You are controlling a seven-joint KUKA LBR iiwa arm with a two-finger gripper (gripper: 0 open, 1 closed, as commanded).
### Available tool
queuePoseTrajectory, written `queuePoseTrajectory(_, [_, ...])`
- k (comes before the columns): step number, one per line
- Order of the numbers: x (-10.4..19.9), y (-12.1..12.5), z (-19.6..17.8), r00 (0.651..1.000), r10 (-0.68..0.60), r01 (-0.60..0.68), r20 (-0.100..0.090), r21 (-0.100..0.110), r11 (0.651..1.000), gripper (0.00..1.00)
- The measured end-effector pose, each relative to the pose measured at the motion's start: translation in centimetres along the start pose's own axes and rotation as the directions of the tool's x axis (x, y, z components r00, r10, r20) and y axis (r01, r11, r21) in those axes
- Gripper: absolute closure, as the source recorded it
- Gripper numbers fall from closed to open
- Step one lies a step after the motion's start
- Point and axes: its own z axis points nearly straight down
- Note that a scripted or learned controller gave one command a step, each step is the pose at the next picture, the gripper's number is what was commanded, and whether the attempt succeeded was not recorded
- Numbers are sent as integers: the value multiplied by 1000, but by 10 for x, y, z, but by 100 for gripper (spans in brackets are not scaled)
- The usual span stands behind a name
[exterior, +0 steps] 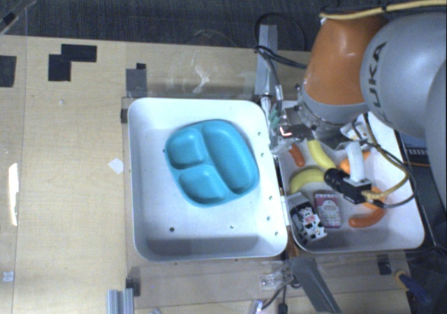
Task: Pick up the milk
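Observation:
The milk (pixel 308 222) is a small carton with black and white cow patches. It lies at the front left of the right bin (pixel 412 230), near the wall between the two bins. My gripper (pixel 282 129) hangs under the grey and orange arm at the back left of that bin, close to the dividing wall. It is well behind the milk and apart from it. The wrist hides most of the gripper.
The right bin also holds a banana (pixel 320 154), a yellow-green fruit (pixel 305 180), a small orange piece (pixel 298 155), a maroon packet (pixel 328 209), an orange sausage shape (pixel 367 217) and a white bottle (pixel 355 161). A blue divided plate (pixel 211 161) sits in the left bin (pixel 150 225).

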Motion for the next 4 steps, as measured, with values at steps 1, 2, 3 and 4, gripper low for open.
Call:
queuePoseTrajectory(1, [-60, 30, 53, 956, -292, 292, 1, -1, 956, 100])
queuePoseTrajectory(2, [-50, 41, -77, 994, -114, 114, 1, -3, 994, 100])
queuePoseTrajectory(3, [-81, 50, -91, 986, -169, 169, 3, -6, 986, 100])
queuePoseTrajectory(4, [37, 84, 21, 960, 281, -281, 0, 2, 960, 100])
